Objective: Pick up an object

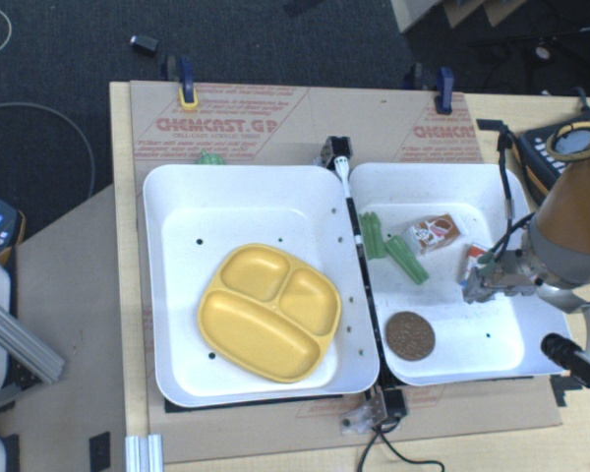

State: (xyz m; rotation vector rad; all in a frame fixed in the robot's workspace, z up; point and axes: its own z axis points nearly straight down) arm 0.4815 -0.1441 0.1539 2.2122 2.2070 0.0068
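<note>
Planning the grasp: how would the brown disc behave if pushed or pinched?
The brown disc lies flat in the right bin, so it probably slides rather than rolls. It looks thin, which likely makes it hard to pinch from above. It is probably light.

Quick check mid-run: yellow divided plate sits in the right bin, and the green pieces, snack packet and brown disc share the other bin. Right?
Not quite. In the camera view the yellow divided plate lies in the left bin. The green pieces, snack packet and brown disc share the right bin.
</note>
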